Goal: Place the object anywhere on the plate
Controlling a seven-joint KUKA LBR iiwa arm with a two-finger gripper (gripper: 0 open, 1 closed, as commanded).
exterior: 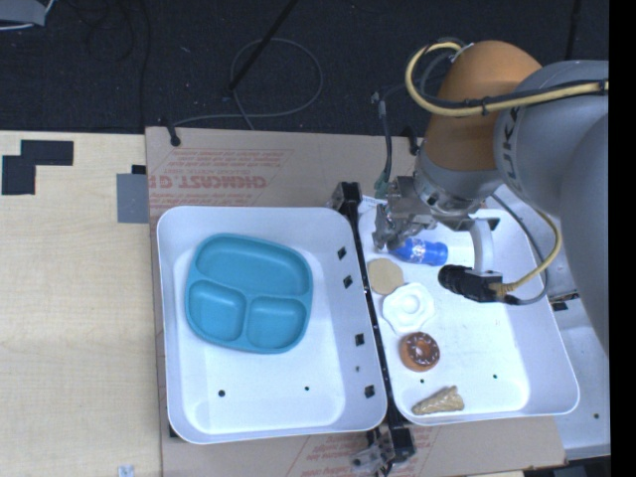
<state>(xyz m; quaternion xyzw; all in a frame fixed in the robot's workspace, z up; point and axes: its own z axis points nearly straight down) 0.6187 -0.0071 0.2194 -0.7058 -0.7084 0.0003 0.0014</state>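
the landmark was the donut (419, 350), lying in the right bin (527, 366). nearer the camera than it lay a cone-shaped wedge (439, 400), by the bin's front wall. just beyond the donut sat a white egg-like piece (408, 306), then a tan disc (385, 275), both close to the wall shared with the left bin (258, 405). farther still, a blue object (422, 252) lay on its side, the gripper (393, 229) right over its left end, probably set low there for a grasp. whether the fingers were wide or narrow i cannot tell, and nothing was seen held. the blue object was likely the task's thing. well left of the donut, the blue plate (248, 292) waited in the left bin, its three compartments bare.
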